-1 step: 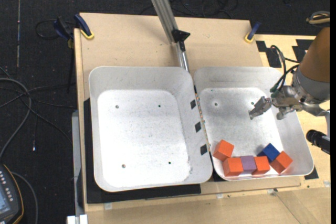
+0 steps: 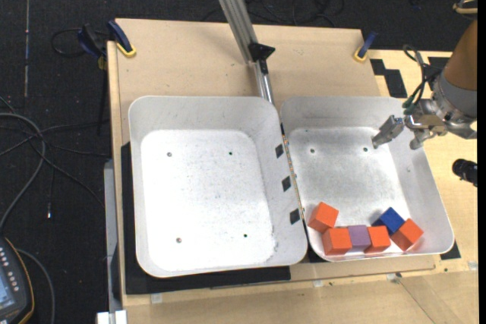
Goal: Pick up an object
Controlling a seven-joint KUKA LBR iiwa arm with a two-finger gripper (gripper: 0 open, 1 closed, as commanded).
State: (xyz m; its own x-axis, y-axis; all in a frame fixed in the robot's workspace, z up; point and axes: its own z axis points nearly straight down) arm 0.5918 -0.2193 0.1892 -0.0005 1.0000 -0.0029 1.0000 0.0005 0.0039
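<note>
Orange and grey, my arm reached in at three o'clock, and my two-finger gripper hung over the upper right part of the shallow white plastic right bin, my fingers spread apart with nothing between them. The things to pick lay well apart from me, toward six o'clock along the bin's near wall: an orange cube, a second orange cube, a lilac block, a third orange cube, a blue cube and a fourth orange cube. I judged the lone cube at the cluster's eleven o'clock easiest, since its sides stood free. The others touched, and the wall crowded them. My wrist was cut off at the frame's edge.
</note>
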